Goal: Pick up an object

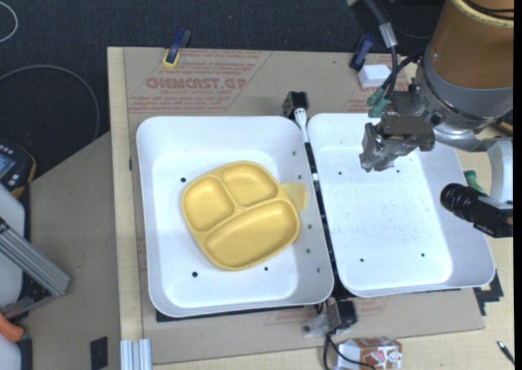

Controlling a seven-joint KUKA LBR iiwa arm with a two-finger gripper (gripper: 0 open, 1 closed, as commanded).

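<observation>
Nearest the lens, at the bench's front edge, a small brown-and-white packet [377, 353] lies on the cardboard sheet [204, 75], just beside a black clip between the 2 bins.

Left bin [155, 197]: shallow, white, glossy plastic, rounded corners, a few small dark holes in its floor. It holds 1 item, a yellow divided plate [240, 213], smooth moulded plastic with 3 compartments: 2 small ones at the far side, 1 large one at the near side. Plate sits flat, roughly centred, turned at a slant, and a thin yellow tab juts from its right edge toward the bin wall.

Right bin [391, 238]: same white tray, floor dusted with fine dark specks.

Gripper [380, 156]: dark grey metal, hanging over the far-left part of the right bin, well apart from the plate. Whether its jaws are wide or narrow cannot be told from this angle. Nothing visible between them.

Cardboard is brown with red printed lettering. A blue-and-yellow clamp [174, 47] grips its far edge.
</observation>
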